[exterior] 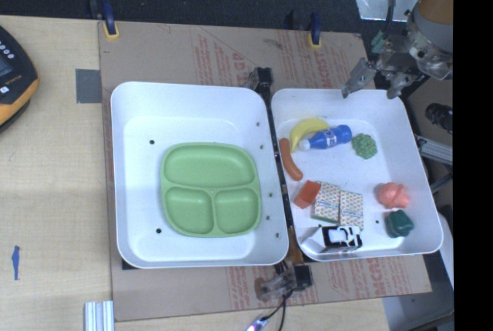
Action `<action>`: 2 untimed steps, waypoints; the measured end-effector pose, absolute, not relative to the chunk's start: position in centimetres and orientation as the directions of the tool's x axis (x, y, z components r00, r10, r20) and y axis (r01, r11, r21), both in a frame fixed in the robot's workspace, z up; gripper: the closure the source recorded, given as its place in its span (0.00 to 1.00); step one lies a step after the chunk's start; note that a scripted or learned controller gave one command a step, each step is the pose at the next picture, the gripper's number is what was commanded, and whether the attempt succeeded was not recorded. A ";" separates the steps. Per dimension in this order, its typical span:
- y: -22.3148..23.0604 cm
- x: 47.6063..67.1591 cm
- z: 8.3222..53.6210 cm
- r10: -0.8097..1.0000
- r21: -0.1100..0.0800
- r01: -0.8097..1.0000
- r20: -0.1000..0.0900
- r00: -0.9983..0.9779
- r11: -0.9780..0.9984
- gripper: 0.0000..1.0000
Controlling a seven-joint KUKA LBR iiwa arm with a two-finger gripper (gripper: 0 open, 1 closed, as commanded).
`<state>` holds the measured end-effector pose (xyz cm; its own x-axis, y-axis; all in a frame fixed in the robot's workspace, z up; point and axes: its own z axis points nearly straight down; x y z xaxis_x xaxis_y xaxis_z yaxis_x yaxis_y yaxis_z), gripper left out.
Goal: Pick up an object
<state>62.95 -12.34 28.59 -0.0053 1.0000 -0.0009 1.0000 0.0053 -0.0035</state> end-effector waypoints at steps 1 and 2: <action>-9.7 60.4 15.3 1.000 -0.007 1.000 -0.001 -0.004 0.004 0.00; -10.6 64.9 10.1 1.000 -0.003 1.000 -0.001 -0.005 0.005 0.00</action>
